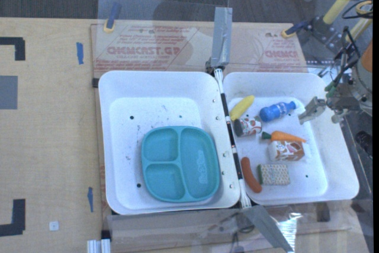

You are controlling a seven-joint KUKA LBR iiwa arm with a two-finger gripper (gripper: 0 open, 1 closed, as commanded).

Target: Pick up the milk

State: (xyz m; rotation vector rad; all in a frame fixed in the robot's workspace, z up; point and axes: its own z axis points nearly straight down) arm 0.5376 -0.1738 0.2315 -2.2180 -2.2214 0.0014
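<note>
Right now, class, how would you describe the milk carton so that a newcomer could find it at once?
Look in the right-hand white bin, the one crowded with toy food. Near its middle, just below the orange carrot and above the speckled sponge-like block, lies the milk carton. It is the small white box with reddish-brown print.

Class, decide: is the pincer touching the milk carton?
Apart. The camera view shows bare white bin floor between the pincer and the milk carton.
</note>
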